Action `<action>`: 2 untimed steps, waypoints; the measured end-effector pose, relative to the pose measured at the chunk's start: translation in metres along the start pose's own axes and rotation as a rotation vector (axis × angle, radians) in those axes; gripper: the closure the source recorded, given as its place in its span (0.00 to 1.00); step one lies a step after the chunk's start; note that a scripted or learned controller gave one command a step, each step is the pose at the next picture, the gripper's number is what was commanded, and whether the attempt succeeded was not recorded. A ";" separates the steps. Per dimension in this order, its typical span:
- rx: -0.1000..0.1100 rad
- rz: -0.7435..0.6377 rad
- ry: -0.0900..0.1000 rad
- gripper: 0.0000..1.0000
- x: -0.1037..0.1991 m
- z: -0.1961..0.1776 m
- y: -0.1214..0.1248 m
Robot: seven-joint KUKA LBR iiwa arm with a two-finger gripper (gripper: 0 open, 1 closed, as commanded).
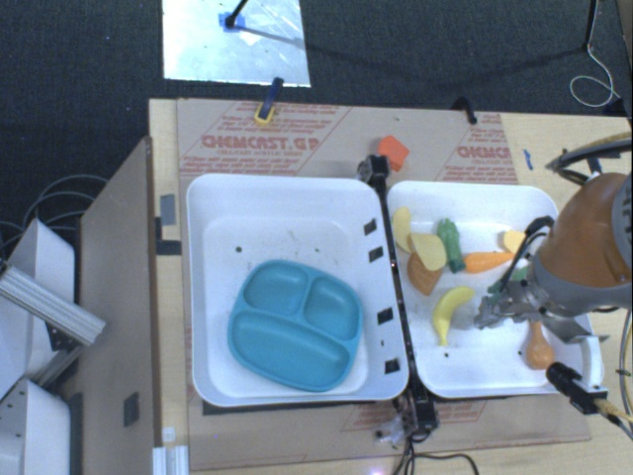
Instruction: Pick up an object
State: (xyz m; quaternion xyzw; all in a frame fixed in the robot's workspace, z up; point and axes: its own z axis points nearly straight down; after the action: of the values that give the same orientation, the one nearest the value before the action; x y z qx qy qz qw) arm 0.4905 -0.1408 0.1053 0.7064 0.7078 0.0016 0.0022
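- Yellow banana (450, 311) sits in the right white bin (475, 374), long axis running near-left to far-right, curved, the narrow tip pointing toward the near-left.
- Pincer (492, 312) is down just beside the banana's far-right end; can't tell if it's apart or together.
- Same bin also has a green veggie (451, 244), an orange carrot (487, 261), a pale yellow slice-looking thing (428, 250) on a brown one (423, 277), plus a tan pear shape (538, 348) near the right.
- Left white bin (227, 216) holds a smooth blue divided tray (295, 325), three compartments.
- Orange block (394, 151) sits on the tabletop (326, 137) beyond the bins.
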 end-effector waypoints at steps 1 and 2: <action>-0.011 -0.011 0.001 1.00 0.052 -0.086 0.078; 0.003 -0.002 0.000 0.00 0.048 -0.080 0.073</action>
State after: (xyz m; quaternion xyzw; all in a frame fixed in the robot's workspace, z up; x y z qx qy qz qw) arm 0.5627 -0.0927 0.1858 0.7058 0.7084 0.0006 0.0009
